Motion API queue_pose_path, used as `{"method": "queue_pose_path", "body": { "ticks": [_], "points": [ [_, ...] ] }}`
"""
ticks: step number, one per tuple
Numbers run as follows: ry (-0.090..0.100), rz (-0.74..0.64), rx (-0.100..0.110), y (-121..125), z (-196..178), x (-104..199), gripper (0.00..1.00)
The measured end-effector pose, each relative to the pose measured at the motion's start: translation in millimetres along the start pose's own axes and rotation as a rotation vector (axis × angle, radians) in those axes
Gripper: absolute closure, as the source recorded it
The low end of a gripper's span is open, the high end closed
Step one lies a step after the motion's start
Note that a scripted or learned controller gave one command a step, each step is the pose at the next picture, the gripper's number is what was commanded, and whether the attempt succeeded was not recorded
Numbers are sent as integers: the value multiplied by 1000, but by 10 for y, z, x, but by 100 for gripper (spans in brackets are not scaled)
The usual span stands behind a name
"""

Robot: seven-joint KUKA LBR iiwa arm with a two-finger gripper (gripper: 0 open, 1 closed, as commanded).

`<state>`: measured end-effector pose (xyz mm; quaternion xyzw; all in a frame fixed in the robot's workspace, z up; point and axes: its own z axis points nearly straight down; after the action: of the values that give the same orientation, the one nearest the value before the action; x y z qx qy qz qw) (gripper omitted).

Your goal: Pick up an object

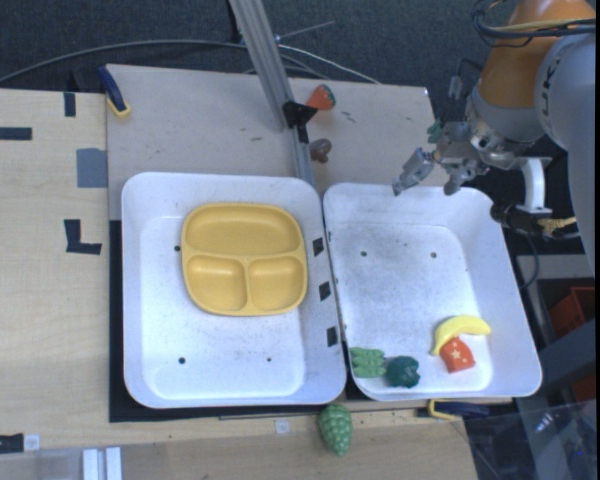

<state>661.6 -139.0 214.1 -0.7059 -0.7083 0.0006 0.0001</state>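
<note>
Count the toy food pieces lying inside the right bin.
4, all along the near edge of the right bin: light green piece, dark green piece, yellow banana and red piece, the last two touching. None seems hidden.

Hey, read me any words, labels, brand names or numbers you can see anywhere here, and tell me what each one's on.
None can be read. The yellow tray, banana, red toy, green toys and both bins show no print.

Even overhead light, soft faint shadows, white bins bright, slightly grainy, far arm perhaps blurred
</note>
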Motion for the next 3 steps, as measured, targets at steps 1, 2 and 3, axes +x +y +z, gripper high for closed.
{"method": "queue_pose_path", "body": {
  "ticks": [1, 2, 3],
  "points": [
    [0, 0, 1, -1, 0, -2, 0],
    [0, 1, 5, -38, 443, -17, 0],
    [-1, 1, 5, 29, 1018, -66, 0]
  ]
}}
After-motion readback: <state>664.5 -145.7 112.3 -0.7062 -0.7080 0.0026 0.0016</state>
